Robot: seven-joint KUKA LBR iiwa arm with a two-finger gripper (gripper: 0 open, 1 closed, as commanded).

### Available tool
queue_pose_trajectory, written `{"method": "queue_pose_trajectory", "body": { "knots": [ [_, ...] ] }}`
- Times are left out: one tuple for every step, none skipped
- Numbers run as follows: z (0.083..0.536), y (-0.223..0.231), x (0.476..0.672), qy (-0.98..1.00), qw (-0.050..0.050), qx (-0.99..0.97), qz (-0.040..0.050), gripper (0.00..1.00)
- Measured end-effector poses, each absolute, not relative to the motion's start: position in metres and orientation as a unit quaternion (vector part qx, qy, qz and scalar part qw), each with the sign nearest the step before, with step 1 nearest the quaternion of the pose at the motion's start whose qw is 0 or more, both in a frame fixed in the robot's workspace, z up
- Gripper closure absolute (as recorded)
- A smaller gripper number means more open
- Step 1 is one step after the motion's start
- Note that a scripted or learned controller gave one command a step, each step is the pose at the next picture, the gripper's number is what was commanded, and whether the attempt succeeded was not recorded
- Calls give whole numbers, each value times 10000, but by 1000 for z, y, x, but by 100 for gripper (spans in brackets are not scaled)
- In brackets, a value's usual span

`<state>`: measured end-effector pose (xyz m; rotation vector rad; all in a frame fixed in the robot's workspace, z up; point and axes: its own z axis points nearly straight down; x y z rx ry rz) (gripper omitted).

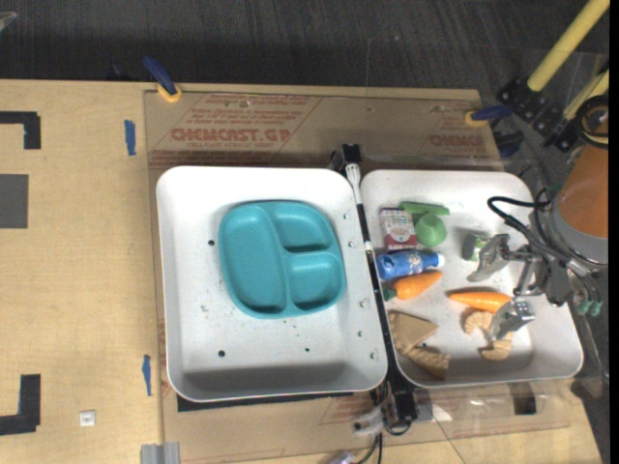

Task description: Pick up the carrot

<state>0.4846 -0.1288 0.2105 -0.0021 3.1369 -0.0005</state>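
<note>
While the pincer [511,298] hovers, the carrot [480,300] lies just beside it.

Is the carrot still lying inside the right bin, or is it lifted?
Lying in the bin. The carrot rests flat on the right bin floor beside the blue bottle, apart from the gripper.

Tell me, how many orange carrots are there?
2. One carrot lies at the right bin's left side, just under the blue bottle. The other carrot lies mid-bin, beside the gripper. The arm might hide more.
</note>
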Motion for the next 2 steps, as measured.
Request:
{"method": "queue_pose_trajectory", "body": {
  "knots": [
    [97,-143,521,10000,56,-40,-9,0],
    [91,-105,511,9985,78,548,-20,0]
  ]
}}
